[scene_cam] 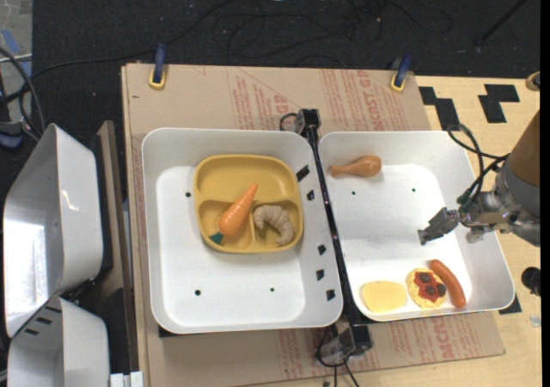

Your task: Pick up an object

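Nearest the lower edge of the frame, three toy foods were seen in a row along the bottom of the right shallow white bin: a flat pale yellow round slice, a small round pizza piece with dark toppings, and a reddish-orange sausage lying just beside the pizza. A tan toy drumstick was placed near the top of the same bin, well apart from the others. The jaws were held low over the right part of this bin, above the sausage and pizza; how far they were parted could not be told, and nothing was seen between them. In the left white bin a yellow divided plastic plate was set, carrying an orange toy carrot and a beige curled shrimp. Both bins were borne on a brown cardboard-covered tabletop.
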Controlling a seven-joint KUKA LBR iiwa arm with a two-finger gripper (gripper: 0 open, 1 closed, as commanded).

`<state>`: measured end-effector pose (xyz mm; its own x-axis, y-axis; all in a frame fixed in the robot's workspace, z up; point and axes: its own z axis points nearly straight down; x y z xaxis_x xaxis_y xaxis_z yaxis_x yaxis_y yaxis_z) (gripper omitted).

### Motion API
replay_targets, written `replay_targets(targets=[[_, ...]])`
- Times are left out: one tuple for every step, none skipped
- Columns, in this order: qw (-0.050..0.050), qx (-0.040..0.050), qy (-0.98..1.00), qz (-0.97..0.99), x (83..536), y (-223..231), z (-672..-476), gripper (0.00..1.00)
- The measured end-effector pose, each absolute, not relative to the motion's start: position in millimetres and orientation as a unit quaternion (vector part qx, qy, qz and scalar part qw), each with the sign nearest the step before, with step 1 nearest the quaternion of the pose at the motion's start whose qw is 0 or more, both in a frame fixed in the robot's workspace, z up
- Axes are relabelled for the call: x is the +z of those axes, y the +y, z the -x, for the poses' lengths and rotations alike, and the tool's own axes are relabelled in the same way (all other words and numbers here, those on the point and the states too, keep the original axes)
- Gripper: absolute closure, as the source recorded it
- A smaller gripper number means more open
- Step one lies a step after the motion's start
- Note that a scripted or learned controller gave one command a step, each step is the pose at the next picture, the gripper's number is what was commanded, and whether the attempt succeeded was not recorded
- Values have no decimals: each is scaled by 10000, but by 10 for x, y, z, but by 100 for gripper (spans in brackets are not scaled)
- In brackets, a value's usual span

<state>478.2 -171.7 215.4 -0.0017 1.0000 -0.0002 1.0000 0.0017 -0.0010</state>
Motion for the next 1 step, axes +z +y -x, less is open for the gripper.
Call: replay_targets(targets=[[13, 8, -7066, 7076, 1715, -1725, -4830, 0]])
